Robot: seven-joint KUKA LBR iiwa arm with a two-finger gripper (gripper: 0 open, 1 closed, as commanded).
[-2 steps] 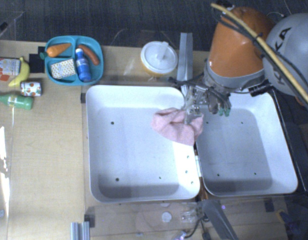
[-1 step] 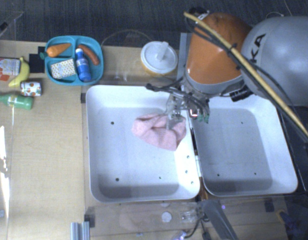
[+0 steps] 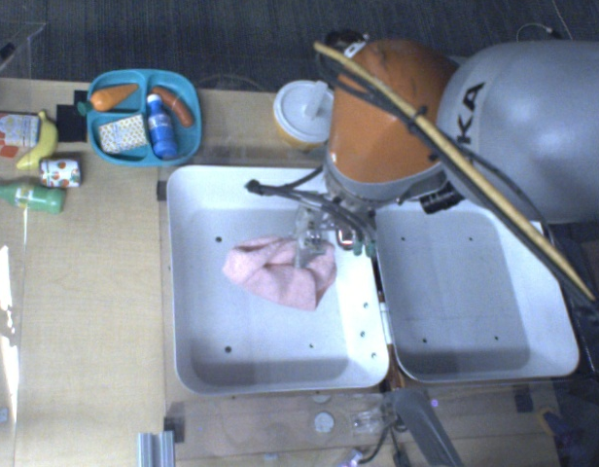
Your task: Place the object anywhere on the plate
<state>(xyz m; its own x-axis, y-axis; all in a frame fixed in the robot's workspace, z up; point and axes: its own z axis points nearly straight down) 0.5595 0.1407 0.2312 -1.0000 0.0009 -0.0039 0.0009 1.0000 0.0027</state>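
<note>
A crumpled pink cloth [image 3: 278,272] lies in the middle of the left white bin [image 3: 197,339]. My gripper [image 3: 310,244] hangs straight over the cloth's upper right part and reaches down to its top folds; the orange-banded wrist above hides much of it. The blue sectioned plate [image 3: 188,95] sits on the bench beyond the left bin's far left corner. It holds a toy carrot, a sausage, a blue bottle and a patterned piece.
The right white bin [image 3: 475,300] lies under the arm. A white cup with a yellow base [image 3: 301,113] stands behind the bins. A banana [image 3: 42,139], a small can [image 3: 59,172], a green bottle [image 3: 27,197] and a box [image 3: 13,126] lie on the bench at far left.
</note>
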